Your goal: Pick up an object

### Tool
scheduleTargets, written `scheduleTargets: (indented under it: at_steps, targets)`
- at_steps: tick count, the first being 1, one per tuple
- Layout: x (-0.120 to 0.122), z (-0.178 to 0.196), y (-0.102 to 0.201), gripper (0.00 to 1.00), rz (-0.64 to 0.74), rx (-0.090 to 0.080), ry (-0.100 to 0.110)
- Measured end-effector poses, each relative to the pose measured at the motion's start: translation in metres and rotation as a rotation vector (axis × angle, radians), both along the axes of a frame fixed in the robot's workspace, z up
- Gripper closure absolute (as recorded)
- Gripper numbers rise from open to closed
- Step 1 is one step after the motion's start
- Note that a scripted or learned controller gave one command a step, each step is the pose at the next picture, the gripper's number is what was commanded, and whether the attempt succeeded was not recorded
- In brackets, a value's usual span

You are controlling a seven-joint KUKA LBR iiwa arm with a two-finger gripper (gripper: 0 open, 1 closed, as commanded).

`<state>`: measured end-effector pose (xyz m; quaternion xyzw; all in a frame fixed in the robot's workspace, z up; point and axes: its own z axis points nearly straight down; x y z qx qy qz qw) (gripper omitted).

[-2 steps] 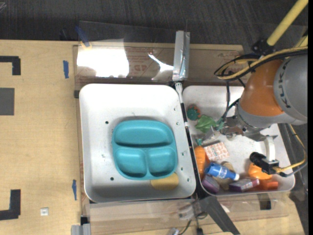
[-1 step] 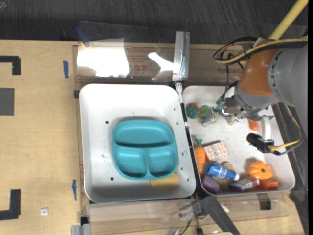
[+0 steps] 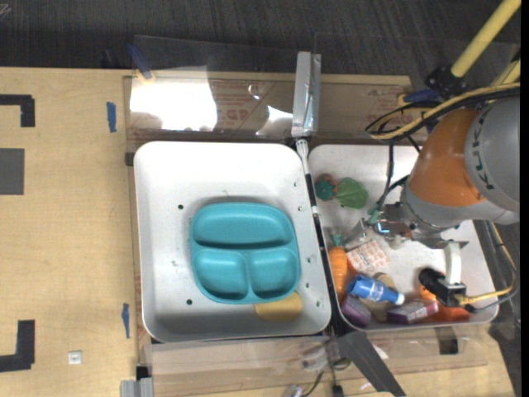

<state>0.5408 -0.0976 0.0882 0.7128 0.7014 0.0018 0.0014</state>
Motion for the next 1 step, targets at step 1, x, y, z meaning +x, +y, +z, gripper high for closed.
scheduleTargets:
  at_steps: [1]
  targets:
    - [0.0023,0.0113,-0.0006,1.0,-0.002,-0.001,-0.008]
